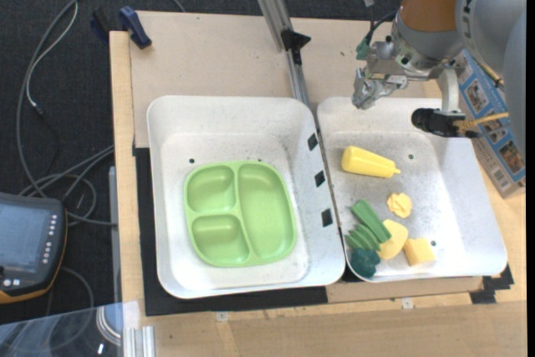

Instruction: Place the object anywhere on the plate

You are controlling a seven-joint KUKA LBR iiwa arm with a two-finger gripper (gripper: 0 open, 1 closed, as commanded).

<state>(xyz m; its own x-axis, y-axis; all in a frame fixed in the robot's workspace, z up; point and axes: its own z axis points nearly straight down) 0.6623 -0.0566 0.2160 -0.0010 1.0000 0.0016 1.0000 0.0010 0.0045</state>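
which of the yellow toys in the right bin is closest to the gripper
The long yellow bottle-shaped toy, lying alone at the top of the group, just below the gripper. The other yellow pieces sit lower, beside the green ones.

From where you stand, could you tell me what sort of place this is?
Probably a robotics lab bench: a grey arm over two white bins, toy food beside a green plate, and a control pendant with loose cables.
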